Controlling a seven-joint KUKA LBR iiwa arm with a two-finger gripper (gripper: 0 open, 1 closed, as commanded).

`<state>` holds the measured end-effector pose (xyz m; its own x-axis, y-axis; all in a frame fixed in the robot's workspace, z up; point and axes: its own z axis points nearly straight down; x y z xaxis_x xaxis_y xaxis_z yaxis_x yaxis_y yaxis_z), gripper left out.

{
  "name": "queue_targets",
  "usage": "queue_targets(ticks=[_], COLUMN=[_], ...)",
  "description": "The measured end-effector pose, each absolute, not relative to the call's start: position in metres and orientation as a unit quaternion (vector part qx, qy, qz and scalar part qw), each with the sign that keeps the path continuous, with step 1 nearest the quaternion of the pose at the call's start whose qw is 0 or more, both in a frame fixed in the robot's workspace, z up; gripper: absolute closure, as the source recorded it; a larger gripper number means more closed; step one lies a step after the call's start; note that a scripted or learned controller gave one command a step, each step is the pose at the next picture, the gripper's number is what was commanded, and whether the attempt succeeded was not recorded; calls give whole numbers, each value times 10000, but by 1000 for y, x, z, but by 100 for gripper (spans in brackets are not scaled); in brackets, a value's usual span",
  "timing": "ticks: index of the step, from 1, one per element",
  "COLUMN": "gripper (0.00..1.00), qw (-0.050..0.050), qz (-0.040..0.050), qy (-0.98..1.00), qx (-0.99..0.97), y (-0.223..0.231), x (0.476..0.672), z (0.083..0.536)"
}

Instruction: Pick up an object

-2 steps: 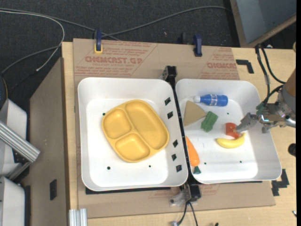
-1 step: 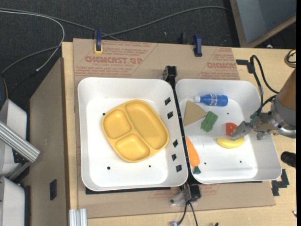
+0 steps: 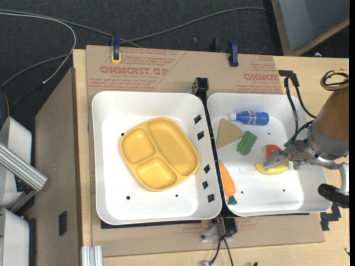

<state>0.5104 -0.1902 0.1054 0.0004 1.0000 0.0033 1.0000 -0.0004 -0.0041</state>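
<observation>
Yellow dominates your left bin [image 3: 105,148]: a three-compartment plastic plate [image 3: 160,153] lies near its middle, tilted on the diagonal; nothing rests in its compartments. You have the right bin [image 3: 310,195] beside it, holding the smaller things; a blue and white bottle [image 3: 249,117] lies on its side near the far wall; a tan wedge-shaped piece [image 3: 226,133] sits just below the bottle, touching a green block [image 3: 247,142] at its right; an orange carrot [image 3: 227,182] lies along the bin's left wall, pointing towards the far side. Look at the right half of that bin for the task's objects: a yellow banana [image 3: 272,169] lies flat on the floor, with a small red-orange piece [image 3: 272,150] just beyond it. Your arm [image 3: 333,126] comes in from the right, and the gripper [image 3: 283,158] sits low at the banana's right end, right against it and the red-orange piece; whether the tool is released or clenched, you cannot tell from this angle, nor whether it grasps anything. Both bins rest on a brown cardboard sheet [image 3: 166,65], fixed at the far edge by a yellow clamp [image 3: 116,49] and a blue clamp [image 3: 233,53].
</observation>
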Motion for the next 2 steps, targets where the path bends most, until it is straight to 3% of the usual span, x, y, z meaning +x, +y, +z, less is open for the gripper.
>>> queue_targets(ticks=[1, 2], gripper=[100, 100], qw=[-22, -29], qz=[-18, -15], qy=[-7069, -7078], qx=[-7073, -7065], y=[-191, -187], x=[513, 514], z=[121, 181])
